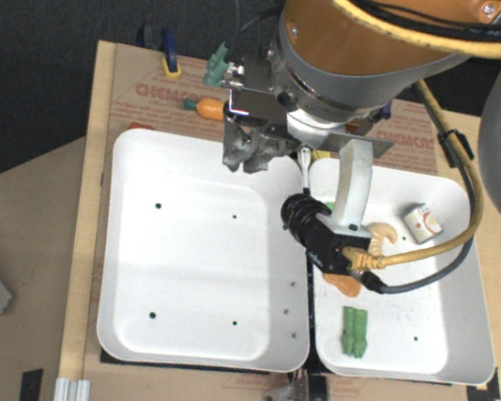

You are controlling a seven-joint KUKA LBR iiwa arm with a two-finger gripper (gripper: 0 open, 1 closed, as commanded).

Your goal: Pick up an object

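Observation:
My gripper (247,151) hangs over the back rim of the left bin (183,260), near the wall shared with the right bin (422,309). In the right bin lie a green block (355,331) near the front, an orange piece (343,283) by the dividing wall, a tan curved piece (384,232) and a small white cylinder with a red mark (421,221) toward the back. The arm's wide body hides the back left corner of the right bin. Nothing shows between or under the gripper.
The bins sit on a cardboard sheet (111,124). Along its back edge stand a blue and yellow clamp (169,55), a green clamp (218,64) and an orange-handled one (209,109), close behind the gripper.

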